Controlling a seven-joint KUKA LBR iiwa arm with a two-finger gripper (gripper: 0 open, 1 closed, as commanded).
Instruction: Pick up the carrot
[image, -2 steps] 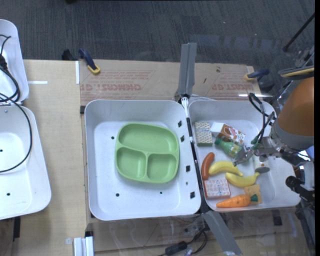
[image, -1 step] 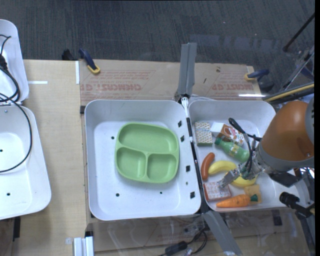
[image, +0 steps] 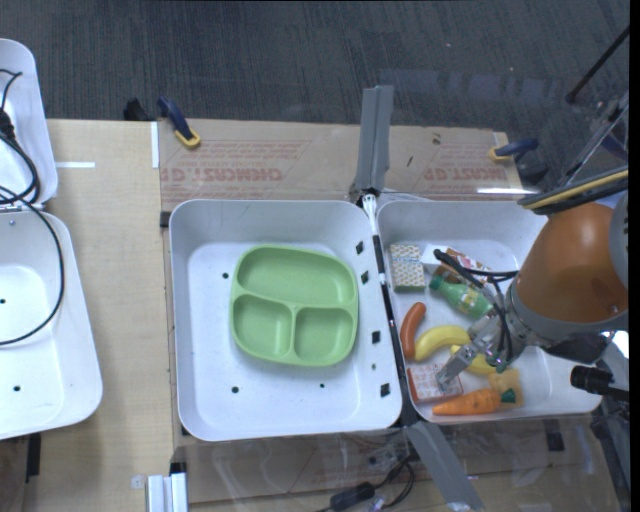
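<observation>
I have the end effector (image: 468, 357) low in the right bin (image: 470, 212), just above the carrot (image: 468, 403) lying along its near edge. Its fingers look slightly parted around nothing, I think, ready to drop onto the carrot beside the banana (image: 440, 342).

An orange carrot (image: 468, 403) with a green stub at its right end lies flat and nearly level along the front edge of the right bin (image: 560, 405), its pointed tip toward the left. It rests free on the bin floor, just beside a red-and-white card (image: 424, 380).
</observation>
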